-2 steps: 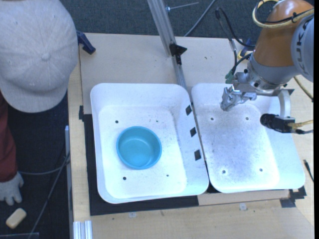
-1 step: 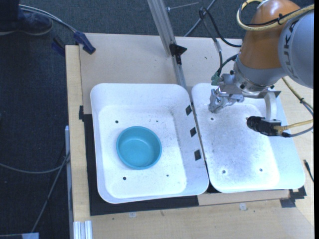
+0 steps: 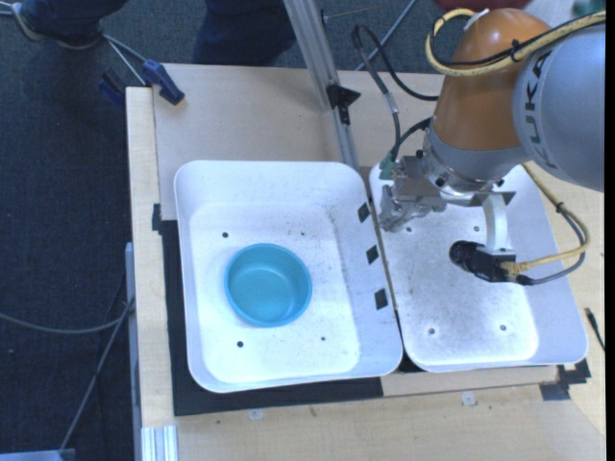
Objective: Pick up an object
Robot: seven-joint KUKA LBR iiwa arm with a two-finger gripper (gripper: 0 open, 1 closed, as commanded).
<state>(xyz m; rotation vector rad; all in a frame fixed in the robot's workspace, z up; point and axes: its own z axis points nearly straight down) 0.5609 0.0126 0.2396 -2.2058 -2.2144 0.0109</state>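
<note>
Found a blue bowl (image 3: 267,284) standing upright, mouth up, on the floor of the left bin (image 3: 197,185), a little left of that bin's middle and toward its near side, apart from every wall. Saw dark specks scattered over the white floor around it. Placed the gripper (image 3: 396,217) well to the right of the bowl and farther back, over the far-left corner of the right bin (image 3: 480,349), just beside the seam where the two bins meet. Could not tell from this slanted overhead view whether the hand was apart or together, and saw nothing held in it. Traced the arm (image 3: 490,75) up and right from there, orange band above the wrist, grey beyond. Noted a black plug on a yellow cable (image 3: 480,259) hanging over the right bin, right of the gripper. Noted small black tabs (image 3: 373,254) along the seam, a metal pole (image 3: 307,46) slanting over the wooden bench (image 3: 240,113), and a blue clamp (image 3: 165,83) at its far-left corner.
</note>
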